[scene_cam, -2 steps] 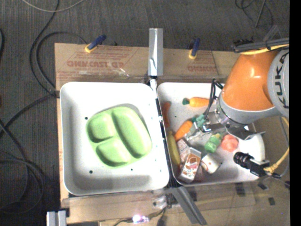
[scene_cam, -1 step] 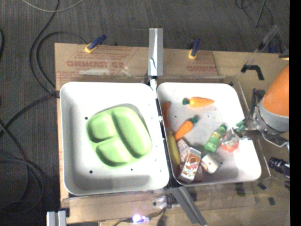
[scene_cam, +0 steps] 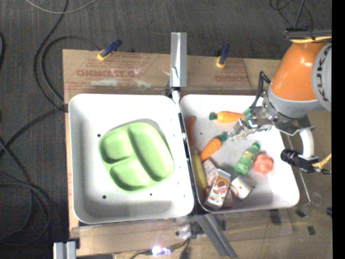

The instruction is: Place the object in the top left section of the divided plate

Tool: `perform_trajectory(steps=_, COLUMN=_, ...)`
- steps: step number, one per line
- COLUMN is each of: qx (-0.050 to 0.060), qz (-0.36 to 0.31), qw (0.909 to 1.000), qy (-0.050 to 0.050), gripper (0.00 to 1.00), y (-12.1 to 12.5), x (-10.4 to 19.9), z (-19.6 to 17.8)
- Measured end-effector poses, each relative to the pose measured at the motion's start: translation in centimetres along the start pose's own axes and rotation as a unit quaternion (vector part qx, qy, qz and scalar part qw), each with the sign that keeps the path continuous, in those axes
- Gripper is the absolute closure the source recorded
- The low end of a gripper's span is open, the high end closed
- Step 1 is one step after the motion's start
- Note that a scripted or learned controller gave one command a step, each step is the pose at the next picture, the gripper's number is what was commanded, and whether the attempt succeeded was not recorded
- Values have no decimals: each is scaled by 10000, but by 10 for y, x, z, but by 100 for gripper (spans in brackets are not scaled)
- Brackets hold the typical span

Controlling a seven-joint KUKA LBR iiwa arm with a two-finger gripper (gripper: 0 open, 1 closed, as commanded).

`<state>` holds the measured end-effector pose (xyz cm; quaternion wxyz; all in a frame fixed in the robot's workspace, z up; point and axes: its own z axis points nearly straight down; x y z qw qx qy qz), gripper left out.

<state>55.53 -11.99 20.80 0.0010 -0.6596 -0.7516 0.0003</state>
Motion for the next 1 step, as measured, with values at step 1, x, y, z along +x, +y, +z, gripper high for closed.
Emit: perform_trajectory(steps=1, qx=11, qz=2686, qw=9633, qy=-15, gripper=100, y=-30, x=-51, z=14)
